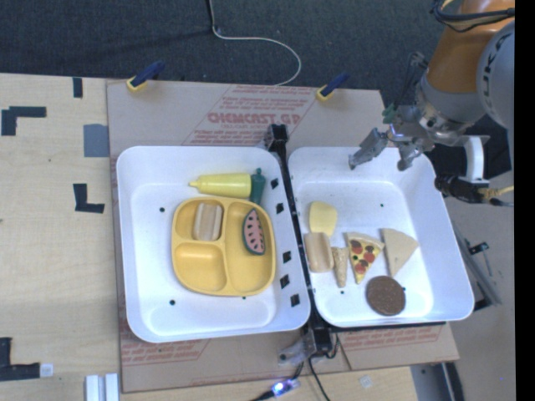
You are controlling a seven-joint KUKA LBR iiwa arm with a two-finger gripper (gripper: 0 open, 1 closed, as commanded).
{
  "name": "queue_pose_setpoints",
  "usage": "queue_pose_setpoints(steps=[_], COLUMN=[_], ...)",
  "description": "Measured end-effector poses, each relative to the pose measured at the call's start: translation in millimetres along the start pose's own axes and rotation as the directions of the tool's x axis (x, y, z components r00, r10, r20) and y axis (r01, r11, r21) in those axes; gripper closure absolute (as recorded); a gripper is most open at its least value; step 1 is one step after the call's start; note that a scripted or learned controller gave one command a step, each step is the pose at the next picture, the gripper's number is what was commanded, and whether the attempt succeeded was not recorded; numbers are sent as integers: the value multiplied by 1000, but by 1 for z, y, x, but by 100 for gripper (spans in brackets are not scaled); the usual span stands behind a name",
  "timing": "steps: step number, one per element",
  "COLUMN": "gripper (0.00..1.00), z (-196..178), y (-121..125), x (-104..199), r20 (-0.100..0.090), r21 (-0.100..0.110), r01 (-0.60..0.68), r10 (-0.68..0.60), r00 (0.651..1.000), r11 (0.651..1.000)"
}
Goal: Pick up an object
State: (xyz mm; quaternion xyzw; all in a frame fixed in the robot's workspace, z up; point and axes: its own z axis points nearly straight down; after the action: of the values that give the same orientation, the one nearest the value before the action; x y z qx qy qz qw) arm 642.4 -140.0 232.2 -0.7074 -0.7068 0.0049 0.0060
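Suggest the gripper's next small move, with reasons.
Probably travel toward the bin's near side and stop above the pizza slice. The gripper sits open over the right bin's far rim, holding nothing, while all the toy food there lies nearer the camera.

Single fixed camera above bench (50, 224); slanted downward over both bins (134, 249).

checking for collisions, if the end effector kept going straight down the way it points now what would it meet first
Probably the bare white floor of the right bin. The end effector hangs open above that bin's upper part, apart from the toy food lower down. Depth is hard to judge from this slanted view.
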Motion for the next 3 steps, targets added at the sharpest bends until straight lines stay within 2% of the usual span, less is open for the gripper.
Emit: queue_pose_setpoints(steps=[1, 2, 3], gripper=[0, 0, 0], z=[-9, 54, 98], y=[2, 5, 7], x=[0, 4, 8], r20=[2, 2, 2], r21=[-14, -9, -10], r01=[2, 4, 5], r10=[-2, -4, -5], r00=[1000, 1000, 1000], r11=[1000, 1000, 1000])
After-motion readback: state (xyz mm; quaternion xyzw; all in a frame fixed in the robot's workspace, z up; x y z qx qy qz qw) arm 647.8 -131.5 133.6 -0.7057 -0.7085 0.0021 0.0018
